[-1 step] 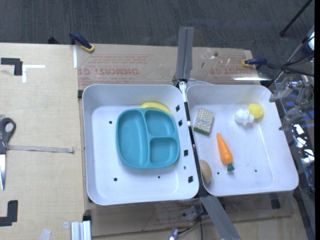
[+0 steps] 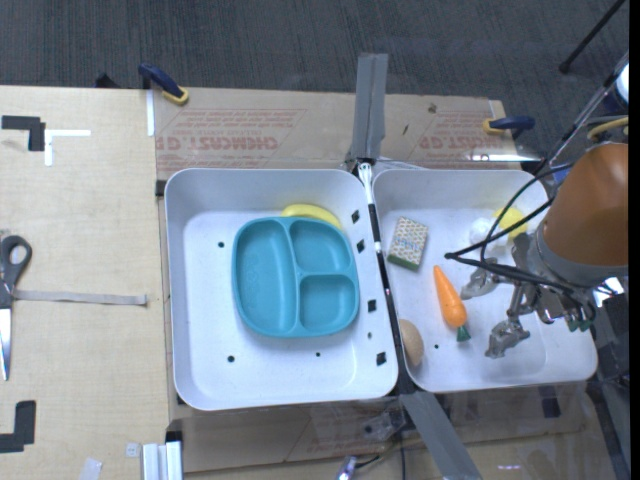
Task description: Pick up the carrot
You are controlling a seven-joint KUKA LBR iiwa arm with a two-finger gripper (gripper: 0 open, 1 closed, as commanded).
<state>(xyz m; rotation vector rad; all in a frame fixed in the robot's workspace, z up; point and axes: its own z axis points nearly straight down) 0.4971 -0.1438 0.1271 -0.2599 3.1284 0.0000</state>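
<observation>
The carrot [image 2: 449, 297] is orange with a small green stub at its near end. It lies flat on the floor of the right bin [image 2: 440, 368], left of centre. My gripper [image 2: 492, 313] hangs just to the carrot's right, low over the bin floor. Its two metal fingers [image 2: 503, 339] are spread apart, so it is open with nothing between them. The carrot is a short way off the nearer finger, not inside the gap.
A green patterned block [image 2: 407, 242] lies behind the carrot and a brown egg-shaped item [image 2: 410, 344] sits by the bin's left wall. A yellow object [image 2: 509, 222] is partly hidden under my arm. The left bin [image 2: 200, 368] holds a teal divided plate [image 2: 297, 275] with a yellow item [image 2: 312, 211] behind it.
</observation>
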